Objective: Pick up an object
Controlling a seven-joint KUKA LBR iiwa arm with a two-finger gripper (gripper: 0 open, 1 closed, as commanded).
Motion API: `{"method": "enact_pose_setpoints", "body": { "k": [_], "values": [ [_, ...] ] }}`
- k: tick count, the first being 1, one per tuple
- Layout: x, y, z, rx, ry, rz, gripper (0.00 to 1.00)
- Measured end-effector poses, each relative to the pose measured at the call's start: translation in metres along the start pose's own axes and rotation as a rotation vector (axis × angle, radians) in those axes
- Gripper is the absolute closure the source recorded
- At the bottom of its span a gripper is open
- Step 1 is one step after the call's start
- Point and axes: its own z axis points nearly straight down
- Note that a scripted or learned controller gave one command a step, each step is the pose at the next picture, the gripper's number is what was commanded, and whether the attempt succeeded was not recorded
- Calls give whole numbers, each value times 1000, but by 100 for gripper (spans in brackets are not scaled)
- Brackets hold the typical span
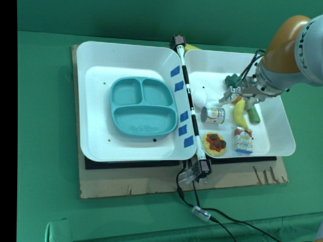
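Bright, even overhead light; soft shadows, slightly blurry

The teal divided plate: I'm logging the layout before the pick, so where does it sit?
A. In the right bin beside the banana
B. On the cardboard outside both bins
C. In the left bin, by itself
C: the teal divided plate lies flat in the left bin, away from the food items.

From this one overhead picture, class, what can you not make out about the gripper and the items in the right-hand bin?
- Gripper: whether it grips anything; fingers too small and cluttered in the camera view.
- Dark green item: partly behind the gripper, identity unclear.
- Can: label too small to read.
- Small carton: print too small.
- Yellow thing behind the right bin's far rim: mostly hidden.
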Motion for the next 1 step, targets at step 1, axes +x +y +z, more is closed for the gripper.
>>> {"method": "enact_pose_setpoints", "body": {
  "k": [1],
  "values": [
    [-4, 3, -16, -15, -8, 7, 100]
  ]
}}
